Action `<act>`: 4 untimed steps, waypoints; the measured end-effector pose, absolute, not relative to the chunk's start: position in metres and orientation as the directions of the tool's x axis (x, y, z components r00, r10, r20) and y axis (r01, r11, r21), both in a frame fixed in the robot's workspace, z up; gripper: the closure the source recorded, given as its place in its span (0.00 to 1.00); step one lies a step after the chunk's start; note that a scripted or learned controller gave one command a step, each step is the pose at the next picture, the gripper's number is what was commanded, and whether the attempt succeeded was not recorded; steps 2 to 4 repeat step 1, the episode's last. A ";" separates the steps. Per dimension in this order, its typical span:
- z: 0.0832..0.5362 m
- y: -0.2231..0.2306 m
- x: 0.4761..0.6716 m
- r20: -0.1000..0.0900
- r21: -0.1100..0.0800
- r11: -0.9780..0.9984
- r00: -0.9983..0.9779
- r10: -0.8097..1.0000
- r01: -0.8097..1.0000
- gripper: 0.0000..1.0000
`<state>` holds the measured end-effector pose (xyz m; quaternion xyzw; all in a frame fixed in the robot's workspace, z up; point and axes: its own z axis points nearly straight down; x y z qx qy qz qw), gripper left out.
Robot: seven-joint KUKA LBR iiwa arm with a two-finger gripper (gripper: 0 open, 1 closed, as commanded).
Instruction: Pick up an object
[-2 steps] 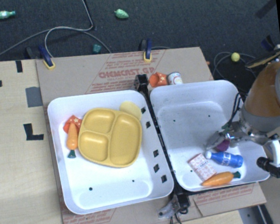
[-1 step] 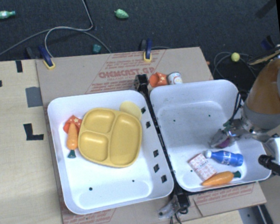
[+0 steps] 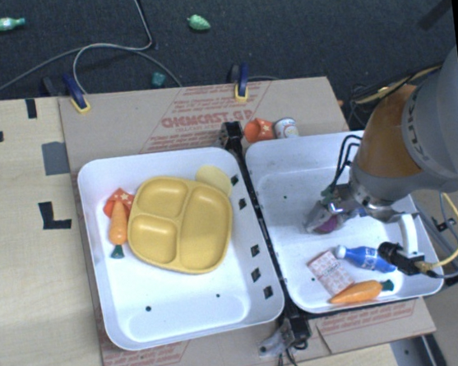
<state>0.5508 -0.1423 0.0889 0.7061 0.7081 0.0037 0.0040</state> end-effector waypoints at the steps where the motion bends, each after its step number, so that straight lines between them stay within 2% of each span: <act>1: 0.185 -0.085 0.578 0.000 0.002 0.003 -0.003 1.000 1.000 1.00; 4: 0.185 -0.085 0.578 0.000 0.002 0.003 -0.003 1.000 1.000 1.00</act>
